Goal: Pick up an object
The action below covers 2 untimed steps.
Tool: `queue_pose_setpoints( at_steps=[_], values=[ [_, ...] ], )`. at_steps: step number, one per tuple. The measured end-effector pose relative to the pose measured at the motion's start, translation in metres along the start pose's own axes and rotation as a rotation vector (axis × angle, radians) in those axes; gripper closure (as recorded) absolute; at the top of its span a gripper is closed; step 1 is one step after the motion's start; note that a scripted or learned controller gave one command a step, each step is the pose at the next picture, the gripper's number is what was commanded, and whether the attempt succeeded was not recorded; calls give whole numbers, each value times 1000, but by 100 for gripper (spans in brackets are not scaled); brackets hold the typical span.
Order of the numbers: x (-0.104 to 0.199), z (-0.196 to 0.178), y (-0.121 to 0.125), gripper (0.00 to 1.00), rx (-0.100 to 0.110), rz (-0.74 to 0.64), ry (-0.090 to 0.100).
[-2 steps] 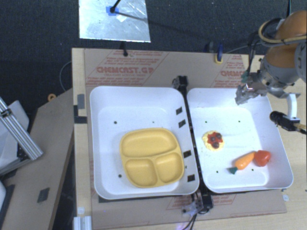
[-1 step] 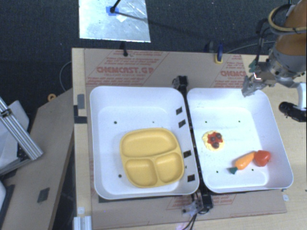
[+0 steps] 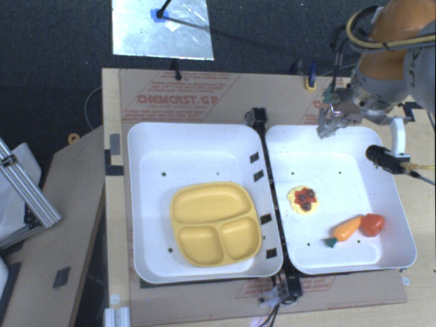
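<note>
Carrot (image 3: 345, 229) toy, orange with a green tip, lying tilted in the right bin (image 3: 354, 148) near its front edge, touching a red tomato-like piece (image 3: 372, 224); small flat pizza-like disc (image 3: 303, 199) well apart, nearer the divider. Gripper (image 3: 330, 127) poised over the bin's far rim, holding nothing; opening of the claw impossible to tell from this angle. Suggested approach: travel toward the front of the bin, descend straight, close across the carrot's narrow width, away from the red piece. Yellow compartment tray (image 3: 214, 222) in left bin (image 3: 157, 155), untouched.
</note>
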<state>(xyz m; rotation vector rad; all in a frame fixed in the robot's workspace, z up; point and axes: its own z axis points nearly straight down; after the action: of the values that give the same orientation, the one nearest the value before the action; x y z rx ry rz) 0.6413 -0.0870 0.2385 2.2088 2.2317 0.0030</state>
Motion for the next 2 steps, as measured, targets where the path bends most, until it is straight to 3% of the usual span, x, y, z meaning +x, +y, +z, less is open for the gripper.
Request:
queue_pose_setpoints(
  at_steps=[2],
  values=[
    [108,5,0,100,2,0,2]
  ],
)
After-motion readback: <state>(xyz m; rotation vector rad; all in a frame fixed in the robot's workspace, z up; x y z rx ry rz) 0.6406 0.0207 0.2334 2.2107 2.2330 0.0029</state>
